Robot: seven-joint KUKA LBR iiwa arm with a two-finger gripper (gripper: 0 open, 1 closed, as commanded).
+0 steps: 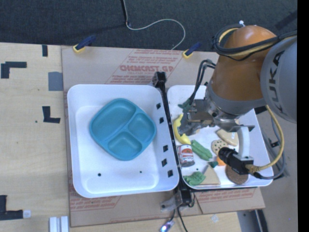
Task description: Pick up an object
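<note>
My gripper (pixel 197 119) hangs low over the left part of the right bin (pixel 260 134), under the orange wrist band. Just left of it and below lies a yellow banana (pixel 181 130). A green pod-shaped piece (pixel 201 150) lies below the gripper, with a small red-labelled can (pixel 186 155) beside it. A pale cracker with holes (pixel 221 145) lies to the right. The arm hides the back of the bin, and I cannot make out anything held.
The left bin (pixel 82 129) holds a blue divided plate (pixel 123 128). Near the right bin's front edge sit a green leafy piece (pixel 194 179), a tan wedge (pixel 211 177) and a brown disc (pixel 236 177). A black divider (pixel 166 124) runs between the bins.
</note>
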